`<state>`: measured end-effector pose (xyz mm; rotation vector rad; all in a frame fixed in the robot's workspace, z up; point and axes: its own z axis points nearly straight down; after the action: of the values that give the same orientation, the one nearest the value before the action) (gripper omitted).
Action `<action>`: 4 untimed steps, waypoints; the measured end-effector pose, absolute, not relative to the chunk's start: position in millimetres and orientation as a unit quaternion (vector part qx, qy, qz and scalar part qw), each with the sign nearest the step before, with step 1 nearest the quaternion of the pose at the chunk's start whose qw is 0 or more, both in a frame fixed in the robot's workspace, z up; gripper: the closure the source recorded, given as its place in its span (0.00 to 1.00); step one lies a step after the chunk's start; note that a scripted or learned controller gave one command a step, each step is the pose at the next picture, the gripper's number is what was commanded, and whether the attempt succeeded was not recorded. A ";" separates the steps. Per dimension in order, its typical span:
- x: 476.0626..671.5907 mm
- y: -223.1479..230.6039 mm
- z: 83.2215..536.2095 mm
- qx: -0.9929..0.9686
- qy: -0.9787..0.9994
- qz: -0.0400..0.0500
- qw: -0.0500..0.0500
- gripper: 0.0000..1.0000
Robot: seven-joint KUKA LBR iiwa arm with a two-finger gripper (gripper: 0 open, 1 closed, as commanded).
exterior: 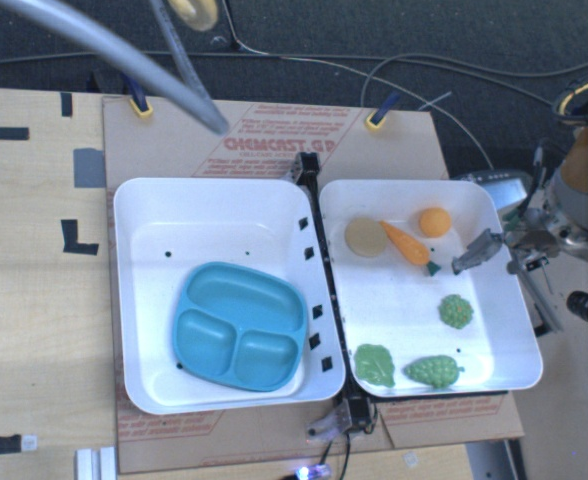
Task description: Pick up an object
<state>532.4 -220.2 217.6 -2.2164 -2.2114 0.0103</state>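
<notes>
The bumpy green toy (434, 370) lies nearest, at the right bin's (519, 353) front edge, beside a leafy green piece (374, 364). It looks light, stiff, knobbly; take it across its narrow middle. The jaws hang at the bin's right wall, gripper (477, 250) seemingly spread, holding nothing.

Two white bins sit on the desk: the left bin (134, 268) far from the claw (474, 253) holds one blue divided tray (239, 326), the right bin (509, 353) under the claw holds six pieces. Just left of the claw lie one carrot (406, 245), one orange ball (434, 221) and one tan disc (366, 237). Below the claw lie three green pieces (456, 311) (433, 371) (375, 364).
</notes>
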 end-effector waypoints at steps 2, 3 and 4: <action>526.7 -223.4 175.7 -0.707 -0.707 0.002 0.002 0.00; 525.1 -219.4 111.1 -0.707 -0.707 0.002 0.003 0.00; 525.5 -219.4 84.2 -0.707 -0.707 0.001 -0.001 0.00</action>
<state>525.5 -219.4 84.2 -2.2217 -2.2241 0.0031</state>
